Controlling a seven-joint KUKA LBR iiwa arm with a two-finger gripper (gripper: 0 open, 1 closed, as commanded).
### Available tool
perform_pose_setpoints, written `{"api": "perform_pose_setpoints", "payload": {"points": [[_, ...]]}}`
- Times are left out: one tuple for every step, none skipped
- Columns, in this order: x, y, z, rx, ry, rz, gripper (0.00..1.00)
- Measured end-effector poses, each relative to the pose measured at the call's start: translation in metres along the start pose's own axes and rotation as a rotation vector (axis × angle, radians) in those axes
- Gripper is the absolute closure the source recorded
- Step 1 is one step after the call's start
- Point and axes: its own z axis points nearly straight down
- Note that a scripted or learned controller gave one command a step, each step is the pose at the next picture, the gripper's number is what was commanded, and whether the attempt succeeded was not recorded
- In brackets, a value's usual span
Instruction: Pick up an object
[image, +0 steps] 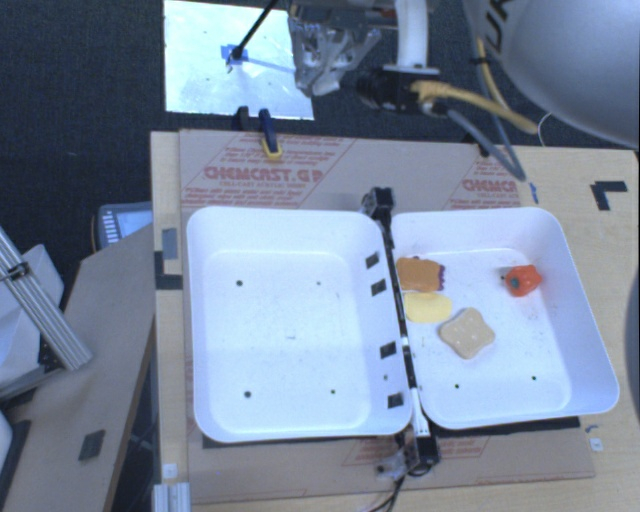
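I'm watching the gripper (322, 62) hovering high, its grip unreadable; the orange slab (419, 274), yellow disc (427, 307) and tan toast piece (467, 333) are crowding together, risking a multi-item snag.

Pale wooden counter (170, 330) seen from above, topped by a brown sheet (300, 172) printed with red lettering. Lying on that sheet, two shallow white bins side by side, edges touching: left bin (290, 235), right bin (560, 300). Yellow-tipped clamp (270, 140) at the sheet's far edge.
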Motion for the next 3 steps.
{"api": "perform_pose_setpoints", "payload": {"points": [[0.0,0.023,0.001,0.001,0.0,0.001,1.0],[0.0,0.039,0.0,0.001,0.0,0.001,1.0],[0.0,0.038,0.0,0.002,0.0,-0.001,0.0]]}}
